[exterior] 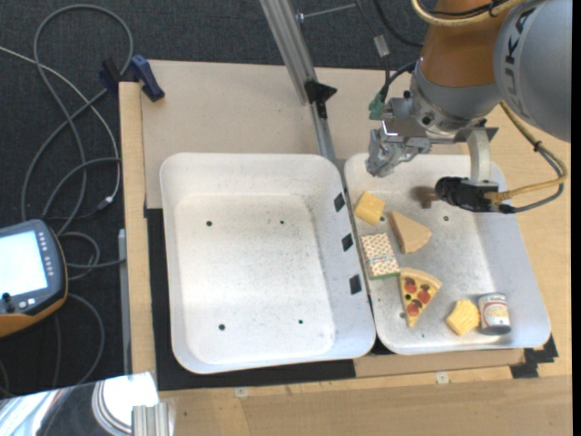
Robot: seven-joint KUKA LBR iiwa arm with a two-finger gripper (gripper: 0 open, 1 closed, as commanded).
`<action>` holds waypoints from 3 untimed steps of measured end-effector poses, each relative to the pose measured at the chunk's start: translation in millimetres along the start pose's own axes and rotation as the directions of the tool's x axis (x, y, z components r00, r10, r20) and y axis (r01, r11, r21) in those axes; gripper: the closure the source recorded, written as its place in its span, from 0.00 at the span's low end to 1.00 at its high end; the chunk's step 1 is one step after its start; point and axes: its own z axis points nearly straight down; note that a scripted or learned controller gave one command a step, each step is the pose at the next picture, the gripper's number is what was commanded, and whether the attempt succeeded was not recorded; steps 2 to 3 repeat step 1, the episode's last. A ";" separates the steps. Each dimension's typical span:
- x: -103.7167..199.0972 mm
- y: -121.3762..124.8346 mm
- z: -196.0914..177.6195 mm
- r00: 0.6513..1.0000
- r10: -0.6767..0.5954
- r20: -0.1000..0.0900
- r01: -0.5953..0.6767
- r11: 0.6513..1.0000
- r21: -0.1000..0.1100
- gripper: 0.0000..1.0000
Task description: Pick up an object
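In the right bin point(517, 271) lie several toy foods. A yellow cheese block point(369, 209) sits at the bin's upper left, with a tan wedge point(410, 233) beside it. Below them a patterned cracker point(379, 254) rests against the left wall. A pizza slice point(417, 295), a yellow waffle piece point(462, 317) and a small can point(495, 312) occupy the near end. My gripper point(385, 160) hangs over the bin's far left corner, just above and behind the cheese block, with nothing seen between its fingers.
The left bin point(182, 243) stands beside the right one. A slanted metal pole point(290, 44) crosses above the divide between the bins. Cables and a hand-held pendant point(27, 275) lie on the floor at the left.
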 end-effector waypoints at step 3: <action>49.4 -1.9 17.6 1.000 0.000 0.000 0.000 1.000 0.002 1.00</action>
